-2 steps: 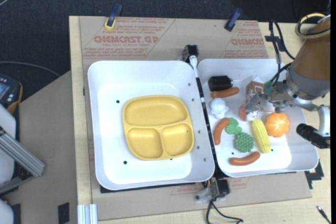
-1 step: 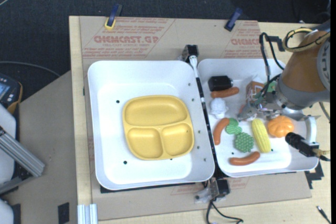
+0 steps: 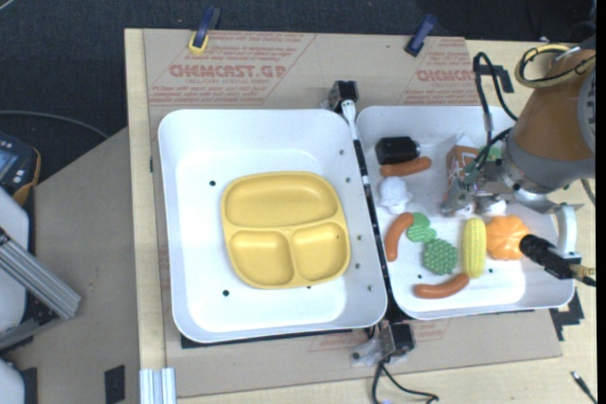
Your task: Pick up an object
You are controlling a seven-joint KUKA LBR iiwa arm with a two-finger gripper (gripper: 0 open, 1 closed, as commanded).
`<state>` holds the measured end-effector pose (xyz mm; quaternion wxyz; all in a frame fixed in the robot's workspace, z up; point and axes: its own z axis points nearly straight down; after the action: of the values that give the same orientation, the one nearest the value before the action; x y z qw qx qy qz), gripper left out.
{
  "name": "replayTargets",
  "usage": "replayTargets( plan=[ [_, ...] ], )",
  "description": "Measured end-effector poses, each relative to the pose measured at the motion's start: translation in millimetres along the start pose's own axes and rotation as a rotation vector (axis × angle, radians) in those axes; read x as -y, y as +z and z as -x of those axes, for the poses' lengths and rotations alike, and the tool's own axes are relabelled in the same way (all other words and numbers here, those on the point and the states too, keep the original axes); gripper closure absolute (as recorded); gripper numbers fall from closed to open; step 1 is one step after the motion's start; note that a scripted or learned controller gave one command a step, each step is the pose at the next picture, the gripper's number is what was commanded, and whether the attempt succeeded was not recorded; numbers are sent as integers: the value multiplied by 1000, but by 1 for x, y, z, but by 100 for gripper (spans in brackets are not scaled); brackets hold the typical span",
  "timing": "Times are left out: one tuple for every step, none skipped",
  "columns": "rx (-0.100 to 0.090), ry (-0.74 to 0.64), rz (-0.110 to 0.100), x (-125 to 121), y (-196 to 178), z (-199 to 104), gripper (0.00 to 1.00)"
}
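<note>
While the grey arm (image 3: 554, 132) with its orange band reached in from the right, its pincer (image 3: 471, 194) hung low over the right bin (image 3: 436, 120), near that bin's middle; whether it was apart or together could not be told, for the metal at its tip was a small, cluttered blur, and no object could be made out between its tips. Two white bins sat side by side on the table (image 3: 284, 61); the left bin (image 3: 189, 203) carried a yellow divided tray (image 3: 284, 227) with one long compartment at the back and two smaller ones in front. Toy food lay scattered across the right bin; a black block (image 3: 396, 149) rested toward the back, with a sausage (image 3: 405, 168) just in front of it; a small white piece (image 3: 393, 192) lay beneath that; an orange carrot-like piece (image 3: 397, 235) slanted beside a green leafy piece (image 3: 419, 230) and a green bumpy piece (image 3: 439, 255); a yellow corn cob (image 3: 473, 246) stood lengthwise just below the pincer, with an orange piece (image 3: 505, 237) touching its right side; a second sausage (image 3: 441, 288) curved along the front of the bin. Two clamps, one yellow-tipped (image 3: 202, 32) and one blue (image 3: 419, 35), gripped the far edge of the table.
</note>
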<state>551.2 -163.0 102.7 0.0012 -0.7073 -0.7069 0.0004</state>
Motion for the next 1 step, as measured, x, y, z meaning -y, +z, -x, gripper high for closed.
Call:
replayTargets(
  plan=[
    [3, -1, 7, -1, -43, -1, 100]
  ],
)
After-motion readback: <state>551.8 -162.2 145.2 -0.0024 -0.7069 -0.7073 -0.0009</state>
